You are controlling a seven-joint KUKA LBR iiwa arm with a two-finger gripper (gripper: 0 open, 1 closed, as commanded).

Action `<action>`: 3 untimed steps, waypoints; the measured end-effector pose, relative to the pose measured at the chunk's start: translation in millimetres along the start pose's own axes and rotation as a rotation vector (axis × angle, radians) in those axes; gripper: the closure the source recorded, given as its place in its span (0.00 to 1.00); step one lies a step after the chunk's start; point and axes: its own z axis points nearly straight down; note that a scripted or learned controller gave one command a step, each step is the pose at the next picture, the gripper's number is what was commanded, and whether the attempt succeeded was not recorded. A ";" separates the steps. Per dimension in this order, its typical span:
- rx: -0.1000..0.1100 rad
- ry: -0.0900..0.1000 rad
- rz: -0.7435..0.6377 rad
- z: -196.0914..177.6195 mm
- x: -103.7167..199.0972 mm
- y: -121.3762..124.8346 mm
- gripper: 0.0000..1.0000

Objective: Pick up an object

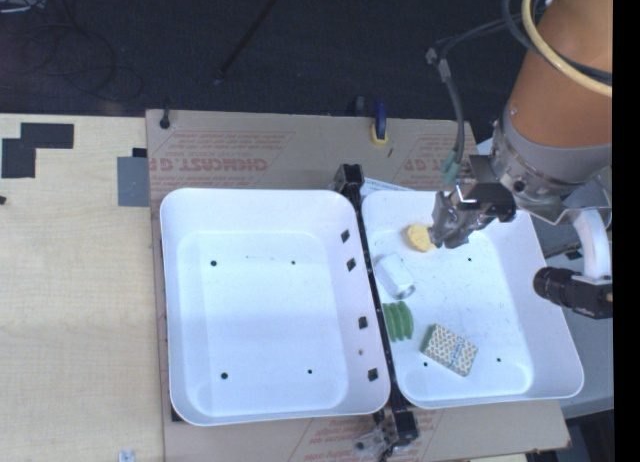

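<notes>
The right white bin (540,370) holds a small yellow object (418,238) near its back left, a white cylinder (394,272) below it, a green ribbed object (399,321) along the left wall, and a patterned beige packet (450,349) toward the front. My gripper (450,232) hangs over the back of the right bin, its tip just to the right of the yellow object and very close to it. I cannot make out contact between them.
The left white bin (190,250) sits beside the right one, joined by a black divider with clips (356,250). Both rest on a cardboard sheet (250,155). A black fitting (572,290) juts over the right bin's right rim.
</notes>
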 end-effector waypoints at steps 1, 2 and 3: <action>0.003 -0.001 -0.008 -9.2 0.3 0.1 1.00; -0.004 0.002 0.027 141.4 -4.7 21.3 1.00; -0.025 0.004 0.020 60.1 46.6 42.9 1.00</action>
